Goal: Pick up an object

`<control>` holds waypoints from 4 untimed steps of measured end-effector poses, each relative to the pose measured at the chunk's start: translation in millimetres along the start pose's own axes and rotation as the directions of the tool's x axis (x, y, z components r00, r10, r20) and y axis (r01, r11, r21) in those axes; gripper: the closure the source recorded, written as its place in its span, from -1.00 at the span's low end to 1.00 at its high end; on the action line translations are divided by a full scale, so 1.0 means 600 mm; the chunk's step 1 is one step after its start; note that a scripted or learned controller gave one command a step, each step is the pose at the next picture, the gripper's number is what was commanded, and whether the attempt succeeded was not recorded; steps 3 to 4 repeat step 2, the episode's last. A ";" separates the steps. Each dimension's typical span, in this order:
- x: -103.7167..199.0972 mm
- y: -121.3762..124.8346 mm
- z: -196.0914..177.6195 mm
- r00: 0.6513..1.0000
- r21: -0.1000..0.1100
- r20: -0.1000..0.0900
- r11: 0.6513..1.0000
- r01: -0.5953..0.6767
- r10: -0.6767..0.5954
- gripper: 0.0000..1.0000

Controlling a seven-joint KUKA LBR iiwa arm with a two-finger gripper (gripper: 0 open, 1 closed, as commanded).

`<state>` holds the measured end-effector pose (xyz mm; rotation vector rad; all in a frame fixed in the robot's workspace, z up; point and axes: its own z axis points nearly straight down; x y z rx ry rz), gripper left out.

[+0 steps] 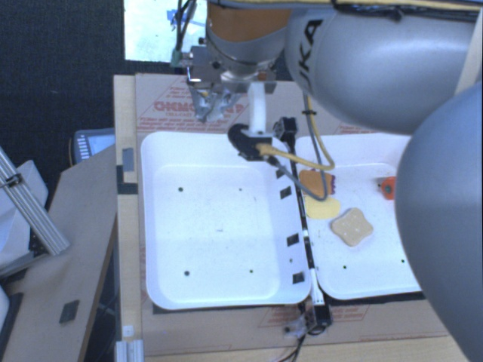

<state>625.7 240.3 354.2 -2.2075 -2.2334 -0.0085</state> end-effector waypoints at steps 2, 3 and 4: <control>-0.013 0.046 0.018 1.000 -0.004 0.004 1.000 -0.012 0.012 1.00; -0.013 0.046 0.018 1.000 -0.004 0.004 1.000 -0.012 0.012 1.00; -0.013 0.046 0.018 1.000 -0.004 0.004 1.000 -0.012 0.012 1.00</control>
